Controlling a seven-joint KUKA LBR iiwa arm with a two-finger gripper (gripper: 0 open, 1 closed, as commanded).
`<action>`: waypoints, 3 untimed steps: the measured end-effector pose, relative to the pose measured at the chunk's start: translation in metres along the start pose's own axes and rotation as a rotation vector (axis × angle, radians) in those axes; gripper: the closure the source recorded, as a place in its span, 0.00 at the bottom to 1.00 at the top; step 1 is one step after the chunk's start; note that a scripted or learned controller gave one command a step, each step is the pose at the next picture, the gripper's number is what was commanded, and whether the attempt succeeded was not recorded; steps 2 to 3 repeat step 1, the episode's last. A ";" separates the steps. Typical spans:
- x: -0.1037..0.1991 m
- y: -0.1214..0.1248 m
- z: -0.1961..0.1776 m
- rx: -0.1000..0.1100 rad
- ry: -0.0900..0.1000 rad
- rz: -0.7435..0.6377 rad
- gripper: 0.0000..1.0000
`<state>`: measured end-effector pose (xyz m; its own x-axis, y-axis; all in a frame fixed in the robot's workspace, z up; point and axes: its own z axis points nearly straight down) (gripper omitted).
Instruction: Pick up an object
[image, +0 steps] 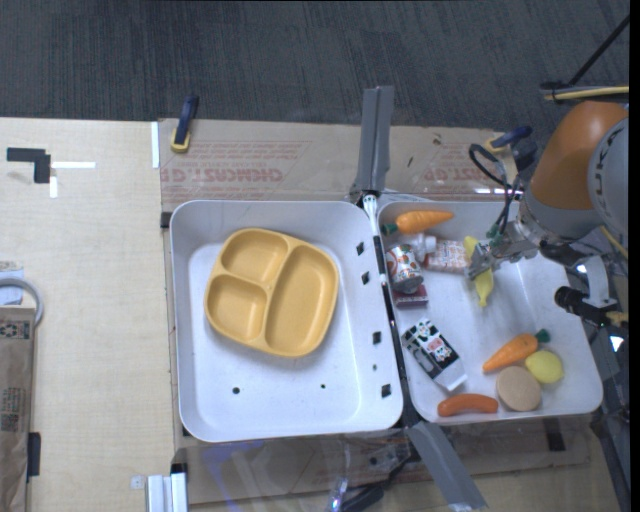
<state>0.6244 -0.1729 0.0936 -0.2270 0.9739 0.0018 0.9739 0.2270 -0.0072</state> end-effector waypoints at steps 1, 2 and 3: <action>0.038 0.031 -0.094 -0.003 -0.002 0.026 1.00; 0.038 0.031 -0.094 -0.003 -0.002 0.026 1.00; 0.038 0.031 -0.094 -0.003 -0.002 0.026 1.00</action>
